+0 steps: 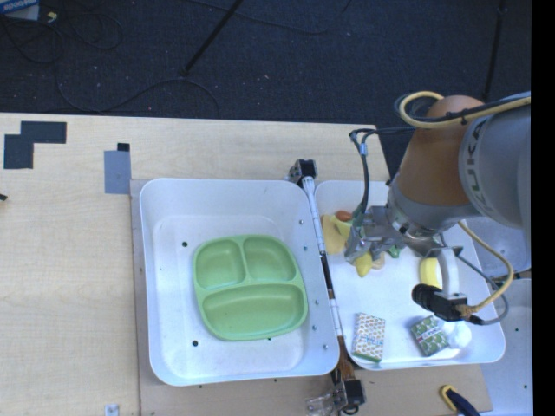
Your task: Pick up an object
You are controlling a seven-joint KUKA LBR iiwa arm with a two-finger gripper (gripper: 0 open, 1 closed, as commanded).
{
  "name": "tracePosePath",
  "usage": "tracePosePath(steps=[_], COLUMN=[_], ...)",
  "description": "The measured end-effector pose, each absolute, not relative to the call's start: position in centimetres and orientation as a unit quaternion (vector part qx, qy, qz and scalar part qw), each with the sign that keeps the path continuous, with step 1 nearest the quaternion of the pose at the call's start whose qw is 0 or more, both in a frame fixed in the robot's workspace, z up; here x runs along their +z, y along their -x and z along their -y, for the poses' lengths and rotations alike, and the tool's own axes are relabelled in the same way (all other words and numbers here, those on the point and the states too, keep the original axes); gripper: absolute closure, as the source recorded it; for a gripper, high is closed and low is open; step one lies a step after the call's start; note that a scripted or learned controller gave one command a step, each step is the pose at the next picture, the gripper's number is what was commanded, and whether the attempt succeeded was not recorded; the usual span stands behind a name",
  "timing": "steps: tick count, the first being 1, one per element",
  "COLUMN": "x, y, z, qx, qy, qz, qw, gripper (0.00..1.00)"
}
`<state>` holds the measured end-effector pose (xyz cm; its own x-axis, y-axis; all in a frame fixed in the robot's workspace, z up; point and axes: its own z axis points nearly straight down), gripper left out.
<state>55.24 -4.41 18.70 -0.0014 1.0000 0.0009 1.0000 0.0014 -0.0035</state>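
Note:
In the right bin (399,354) lie several small objects. A yellow piece (335,226) sits at the bin's left wall with a small red-orange bit (344,216) beside it. Another yellow piece (364,266) lies just below my gripper (366,246). A patterned white box (368,336) rests near the front edge, and a green patterned packet (427,334) lies to its right, next to a white object (458,336). A yellow and white item (431,272) lies under the arm's cables. My gripper hangs low over the bin's upper left part, with the arm's grey and orange body covering the bin's far side.
The left bin (165,232) holds a green divided plate (250,286). A dark clip (303,171) sits at the far end of the seam between the bins. Black and yellow cables (473,302) loop over the right bin's right side. Bare wooden bench (61,276) spreads to the left.

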Motion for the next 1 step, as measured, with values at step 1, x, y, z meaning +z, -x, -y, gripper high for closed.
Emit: tracePosePath(steps=[1], x=[23.31], y=[-54.58], z=[-2.00], qx=[0.0014], qy=[0.707], qz=[0.708], qw=[0.002], gripper=[1.00])
